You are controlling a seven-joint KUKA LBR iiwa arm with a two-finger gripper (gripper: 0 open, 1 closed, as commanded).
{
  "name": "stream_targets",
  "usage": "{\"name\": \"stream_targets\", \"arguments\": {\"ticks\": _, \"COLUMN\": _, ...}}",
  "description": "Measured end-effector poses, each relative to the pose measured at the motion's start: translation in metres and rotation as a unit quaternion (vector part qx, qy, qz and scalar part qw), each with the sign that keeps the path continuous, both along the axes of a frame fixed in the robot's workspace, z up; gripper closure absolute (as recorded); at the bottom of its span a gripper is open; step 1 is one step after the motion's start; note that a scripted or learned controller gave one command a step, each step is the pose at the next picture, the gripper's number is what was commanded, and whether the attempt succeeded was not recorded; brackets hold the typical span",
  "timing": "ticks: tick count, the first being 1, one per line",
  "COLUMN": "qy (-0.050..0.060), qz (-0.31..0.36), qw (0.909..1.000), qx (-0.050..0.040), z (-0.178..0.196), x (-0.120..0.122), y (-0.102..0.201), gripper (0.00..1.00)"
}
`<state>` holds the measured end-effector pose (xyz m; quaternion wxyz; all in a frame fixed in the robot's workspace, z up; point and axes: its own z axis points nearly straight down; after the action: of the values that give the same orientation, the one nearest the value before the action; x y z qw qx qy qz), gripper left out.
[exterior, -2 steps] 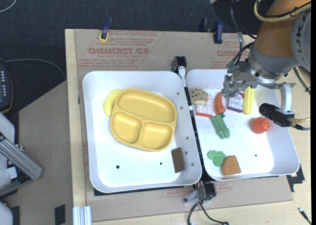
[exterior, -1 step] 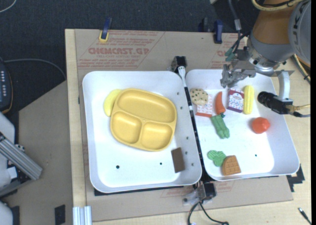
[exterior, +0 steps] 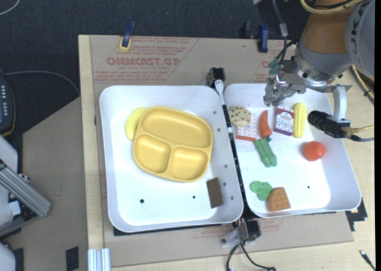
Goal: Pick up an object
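From the overhead camera view, the arm enters from the right, its orange band uppermost, and the gripper (exterior: 277, 96) hangs over the upper part of the right bin (exterior: 348, 186), near that bin's far rim. Whether the pincer is apart or together cannot be told; the tip is a dark, crowded shape at this angle, and nothing is seen held in it. The task names no particular object, so the nearest candidates are judged. A carrot (exterior: 265, 123) lies just beside the pincer at about 7 o'clock from it, long axis running roughly 12 to 6 o'clock. A small red-and-white packet (exterior: 284, 121) sits near at about 5 o'clock from the pincer, and a yellow corn cob (exterior: 299, 120) lies just beyond it at about 4 o'clock, long axis also close to 12 to 6. A cookie (exterior: 240, 115) rests at about 8 o'clock, close to the bin's left wall. Farther off lie a green pickle (exterior: 266, 152), a tomato (exterior: 314, 150), a green leafy piece (exterior: 259, 189) and a cracker (exterior: 278, 199), all well apart from the pincer toward 6 o'clock. The left bin (exterior: 113, 145) holds a yellow divided tray (exterior: 172, 143) and a small brown block (exterior: 214, 192). In the inspector's judgement the coming move turns on a short shift toward 6 o'clock, with carrot or packet the likeliest targets.
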<state>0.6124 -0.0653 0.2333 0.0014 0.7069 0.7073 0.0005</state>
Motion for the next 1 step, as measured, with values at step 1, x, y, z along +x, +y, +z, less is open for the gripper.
{"name": "stream_targets", "arguments": {"ticks": 1, "qy": 0.002, "qz": -0.001, "qw": 1.0, "qx": 0.0006, "z": 0.0002, "x": -0.0112, "y": -0.0006, "gripper": 1.0}}
